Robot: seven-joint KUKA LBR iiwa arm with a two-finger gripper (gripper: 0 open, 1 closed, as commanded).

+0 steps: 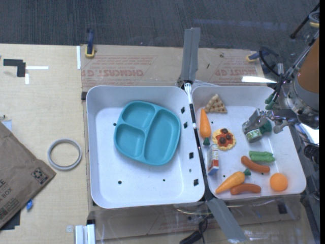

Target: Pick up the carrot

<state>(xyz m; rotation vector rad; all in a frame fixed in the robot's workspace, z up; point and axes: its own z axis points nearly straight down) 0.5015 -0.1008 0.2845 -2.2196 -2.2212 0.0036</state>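
Two carrot-like toys lie in the right bin (299,156). One orange carrot (204,124) lies lengthwise along the bin's left wall, its green end toward the front. The other carrot (230,181) lies slanted near the front, its green top pointing right. My gripper (253,124) hangs over the right half of this bin, well right of the first carrot and behind the second. A small green thing (265,128) sits right beside its metal tip. No carrot is between the fingers.
The right bin also holds a waffle wedge (215,104), a small pizza (224,139), a little carton (214,160), two sausages (254,164), a green pod (262,156) and an orange (279,182). A teal divided plate (147,132) lies in the left bin (96,151). A tape ring (64,153) lies on the bench.
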